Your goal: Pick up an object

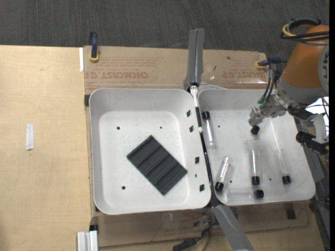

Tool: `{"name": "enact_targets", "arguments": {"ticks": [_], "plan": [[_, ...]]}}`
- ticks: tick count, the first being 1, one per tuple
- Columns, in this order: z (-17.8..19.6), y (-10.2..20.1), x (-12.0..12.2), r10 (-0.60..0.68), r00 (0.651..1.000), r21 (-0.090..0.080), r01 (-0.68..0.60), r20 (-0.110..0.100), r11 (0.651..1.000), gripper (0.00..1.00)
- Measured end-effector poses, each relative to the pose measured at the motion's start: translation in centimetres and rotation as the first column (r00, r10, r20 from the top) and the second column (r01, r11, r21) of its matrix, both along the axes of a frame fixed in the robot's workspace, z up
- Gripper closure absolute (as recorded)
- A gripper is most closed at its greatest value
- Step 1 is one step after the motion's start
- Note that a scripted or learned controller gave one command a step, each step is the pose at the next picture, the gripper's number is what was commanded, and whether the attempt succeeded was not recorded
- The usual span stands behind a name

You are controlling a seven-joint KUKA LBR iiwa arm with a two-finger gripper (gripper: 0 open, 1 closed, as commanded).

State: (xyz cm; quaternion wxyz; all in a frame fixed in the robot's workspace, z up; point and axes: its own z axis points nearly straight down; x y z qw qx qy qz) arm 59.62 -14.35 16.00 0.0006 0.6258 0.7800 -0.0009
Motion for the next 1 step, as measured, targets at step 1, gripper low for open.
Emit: {"name": "enact_targets", "arguments": {"ticks": [1], "plan": [[0.0,0.02,0.0,0.001,1.0,0.0,-0.001,0.0,1.0,0.0]]}}
